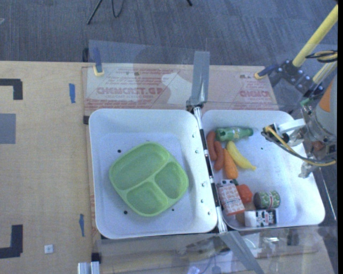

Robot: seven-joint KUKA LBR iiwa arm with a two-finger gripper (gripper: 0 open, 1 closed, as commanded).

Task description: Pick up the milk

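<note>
A pale wooden bench [43,176] fills the left and lower part of the view, marked with black tape corners [15,88] and short strips of blue tape [72,92]. Beyond its far edge lies grey carpet [225,27] — dark, faintly ribbed (thin black tripod legs [102,9] stand on it). A brown cardboard sheet [134,91] with red lettering rests flat on the bench — even, soft light throughout.
</note>
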